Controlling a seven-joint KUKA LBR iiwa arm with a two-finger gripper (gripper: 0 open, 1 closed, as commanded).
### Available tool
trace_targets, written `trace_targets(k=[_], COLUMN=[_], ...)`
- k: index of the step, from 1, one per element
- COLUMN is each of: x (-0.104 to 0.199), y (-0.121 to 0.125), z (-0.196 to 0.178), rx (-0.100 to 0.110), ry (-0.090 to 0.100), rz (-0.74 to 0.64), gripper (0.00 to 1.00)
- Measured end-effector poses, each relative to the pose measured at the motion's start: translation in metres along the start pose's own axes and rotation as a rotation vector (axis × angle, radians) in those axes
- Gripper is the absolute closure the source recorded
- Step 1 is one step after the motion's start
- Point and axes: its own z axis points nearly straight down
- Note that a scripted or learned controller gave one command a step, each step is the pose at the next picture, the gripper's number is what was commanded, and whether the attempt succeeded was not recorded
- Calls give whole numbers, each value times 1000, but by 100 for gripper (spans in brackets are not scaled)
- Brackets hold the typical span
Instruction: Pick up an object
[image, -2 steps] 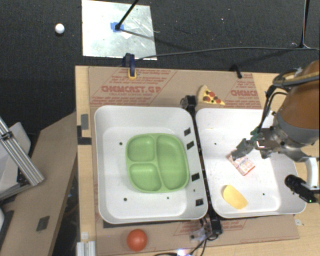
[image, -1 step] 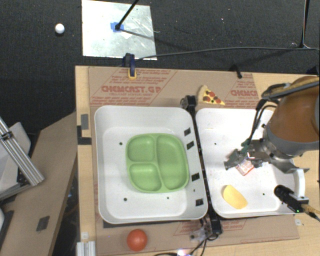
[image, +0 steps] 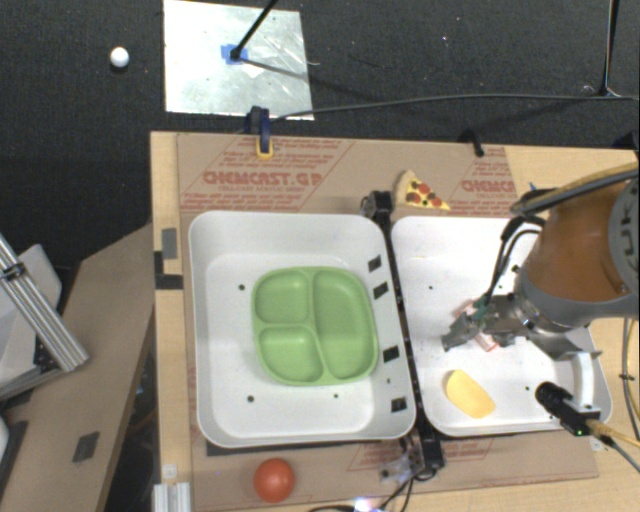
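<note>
Over the right shallow white bin (image: 440, 250), the grey arm with its orange band (image: 585, 250) reaches in, and the tool (image: 472, 330) sits low near the bin floor. Whether the tool is spread or pressed together cannot be told; a small pinkish object (image: 487, 341) lies just beside it, and a hold on that object cannot be confirmed. A yellow rounded block (image: 468, 393) rests on the floor of the right bin, toward its near edge, apart from the tool. Beside the right bin, touching along one wall, the left shallow white bin (image: 215, 250) carries a green plastic tray with three compartments (image: 314, 326). A toy pizza slice (image: 420, 192) lies on the tabletop (image: 300, 170) just beyond the right bin's far wall. An orange-red ball (image: 274, 479) lies on the tabletop past the left bin's near wall.
</note>
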Motion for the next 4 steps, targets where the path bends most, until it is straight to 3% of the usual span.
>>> trace_targets(k=[1, 2, 4], x=[4, 3, -2], y=[8, 9, 13], z=[58, 45, -61], rx=[0, -4, -9], ry=[0, -1, -2], rz=[-1, -1, -4], gripper=[0, 100, 100])
